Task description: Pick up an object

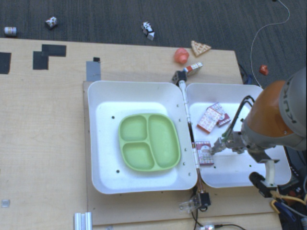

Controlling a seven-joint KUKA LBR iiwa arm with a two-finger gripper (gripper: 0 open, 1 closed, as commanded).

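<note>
While the arm reaches in from the right: its jaws (pixel 217 146) hang low over the right bin (pixel 240 174), just beside the small packet.
Jaws: too blurred and small to read; I cannot tell whether they are wide or narrow, and nothing shows between them.
Likely target: a small red-and-white packet (pixel 204 153) lying flat at the right bin's left wall.
Other candidates: two more packets (pixel 211 118) farther back in that bin.
Left bin (pixel 100 143): holds a green divided plate (pixel 148 143).
Handling: probably light, thin, flat cardboard, liable to slide; best pinched across its short edges, away from the wall.
</note>
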